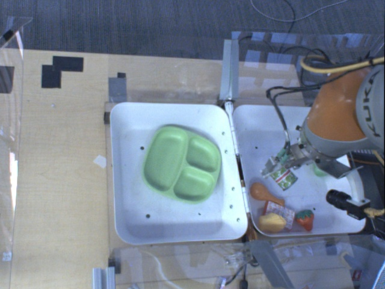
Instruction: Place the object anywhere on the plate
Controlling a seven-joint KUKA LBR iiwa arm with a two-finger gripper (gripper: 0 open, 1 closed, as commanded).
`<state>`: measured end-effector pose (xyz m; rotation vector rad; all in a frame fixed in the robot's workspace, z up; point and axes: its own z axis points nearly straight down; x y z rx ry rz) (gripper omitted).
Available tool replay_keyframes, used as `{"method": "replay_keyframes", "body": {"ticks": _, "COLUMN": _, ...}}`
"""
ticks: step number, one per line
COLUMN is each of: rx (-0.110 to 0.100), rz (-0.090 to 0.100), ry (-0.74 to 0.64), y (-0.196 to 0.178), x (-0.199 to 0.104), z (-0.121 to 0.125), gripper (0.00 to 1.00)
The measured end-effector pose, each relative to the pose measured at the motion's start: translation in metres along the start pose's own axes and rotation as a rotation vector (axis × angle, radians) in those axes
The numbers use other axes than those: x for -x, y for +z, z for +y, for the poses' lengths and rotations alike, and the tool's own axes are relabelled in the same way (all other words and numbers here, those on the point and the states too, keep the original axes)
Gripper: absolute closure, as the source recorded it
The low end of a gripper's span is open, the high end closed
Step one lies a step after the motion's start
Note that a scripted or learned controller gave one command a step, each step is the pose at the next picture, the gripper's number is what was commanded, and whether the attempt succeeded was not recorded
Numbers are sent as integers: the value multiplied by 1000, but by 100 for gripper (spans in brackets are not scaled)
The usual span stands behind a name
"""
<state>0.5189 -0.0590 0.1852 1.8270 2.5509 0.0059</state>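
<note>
A light green plate with three compartments lies in the left white bin. My gripper hangs low over the right bin, under the orange band of the arm. Right at its tip lies a small green and white packet; whether it is held I cannot tell. In front of it lie an orange spoon-shaped piece, a yellow piece against a red and white packet, and a red strawberry-like piece.
The arm's body covers the right bin's back right part. A green item peeks out beside it. A metal divider stands behind the bins. Cables lie on the floor beyond.
</note>
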Motion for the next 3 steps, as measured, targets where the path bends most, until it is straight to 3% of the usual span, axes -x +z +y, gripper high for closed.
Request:
{"method": "replay_keyframes", "body": {"ticks": 1, "rx": -2, "rz": 1, "ry": 27, "y": 1, "x": -61, "z": 55, "gripper": 100}}
{"method": "replay_keyframes", "body": {"ticks": 2, "rx": -3, "rz": 1, "ry": -18, "y": 1, "x": -120, "z": 69, "gripper": 100}}
{"method": "replay_keyframes", "body": {"ticks": 3, "rx": -3, "rz": 1, "ry": -18, "y": 1, "x": -120, "z": 69, "gripper": 0}}
